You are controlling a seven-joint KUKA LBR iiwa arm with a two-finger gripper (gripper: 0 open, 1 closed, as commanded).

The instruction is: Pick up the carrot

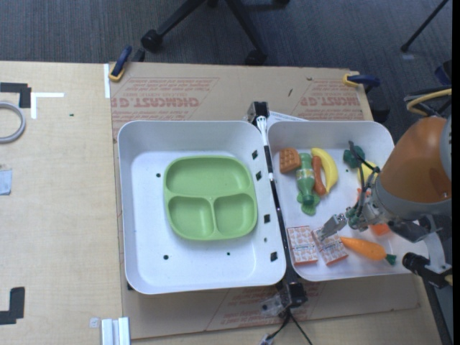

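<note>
While my arm [420, 171] reaches in from the right over the right-hand bin [374, 268], my gripper [336, 226] hangs low near the bin's front half, and from this one overhead view I cannot tell how it is set, because the metal end is small and blurred against the white floor. Now, the carrot [365, 249]: it lies flat on the bin floor near the front right corner, orange body pointing left, green stub at the right end, just beside and in front of my gripper but apart from it, so nothing is held. Two small red-and-white packets [315, 245] sit just left of the carrot's tip. Further back lie a banana [327, 167], a green bottle [307, 184] and a brown waffle piece [289, 160], all well clear. Over in the left bin [136, 250] sits a green divided plate [210, 197], out of play. My read on the carrot: a toy, likely light, stiff and smooth plastic, tapered, so it could squirt out of a pinch near the thin tip. I judge the thicker middle towards the green end the best hold, taken across its width.
</note>
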